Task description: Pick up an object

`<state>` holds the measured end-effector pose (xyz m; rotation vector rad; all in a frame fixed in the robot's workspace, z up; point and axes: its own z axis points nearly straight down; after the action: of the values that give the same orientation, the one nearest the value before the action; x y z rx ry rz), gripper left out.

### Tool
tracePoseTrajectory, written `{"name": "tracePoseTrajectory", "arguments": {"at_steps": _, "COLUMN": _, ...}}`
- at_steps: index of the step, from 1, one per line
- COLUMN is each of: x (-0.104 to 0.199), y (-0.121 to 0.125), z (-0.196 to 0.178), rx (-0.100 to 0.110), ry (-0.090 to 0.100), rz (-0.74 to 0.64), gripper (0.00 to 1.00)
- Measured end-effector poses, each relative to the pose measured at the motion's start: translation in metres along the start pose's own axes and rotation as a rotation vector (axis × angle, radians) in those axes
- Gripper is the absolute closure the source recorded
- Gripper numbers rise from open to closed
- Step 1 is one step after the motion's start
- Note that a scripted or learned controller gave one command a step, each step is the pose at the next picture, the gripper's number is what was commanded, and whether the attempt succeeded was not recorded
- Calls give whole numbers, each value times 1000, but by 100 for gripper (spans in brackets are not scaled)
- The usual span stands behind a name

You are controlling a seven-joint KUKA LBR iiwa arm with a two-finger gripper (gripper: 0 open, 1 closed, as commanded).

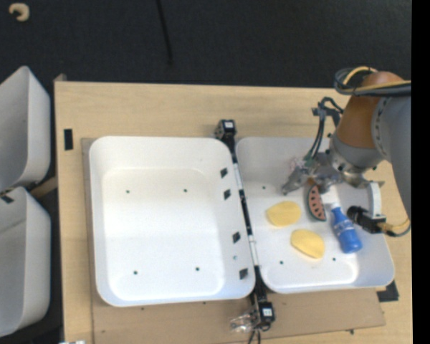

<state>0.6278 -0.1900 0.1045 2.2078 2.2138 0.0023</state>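
Note:
In the right bin (272,271) lie two yellow rounded pieces, one (283,213) near the middle and one (308,244) closer to the front. A dark red, slice-shaped object (316,201) sits behind them, and a blue bottle-like object (345,231) lies to its right. My gripper (306,178) hangs low over the back of this bin, just behind and left of the red slice. Its dark fingers (294,183) spread towards the left with nothing between them.
The left bin (100,192) stands beside the right one, with a clipped divider (240,206) where they meet. The arm's orange band (358,117) and grey body fill the right rear. White containers (14,192) stand off the bench at the left.

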Motion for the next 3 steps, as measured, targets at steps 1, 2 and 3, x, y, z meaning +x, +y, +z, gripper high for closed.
{"name": "tracePoseTrajectory", "arguments": {"at_steps": 1, "x": -27, "y": 33, "z": -10, "rx": 8, "ry": 7, "rz": -2, "gripper": 0}}
{"name": "tracePoseTrajectory", "arguments": {"at_steps": 2, "x": -9, "y": 29, "z": 1, "rx": 3, "ry": 0, "rz": 0, "gripper": 0}}
{"name": "tracePoseTrajectory", "arguments": {"at_steps": 3, "x": -5, "y": 55, "z": 2, "rx": 56, "ry": 11, "rz": -1, "gripper": 0}}
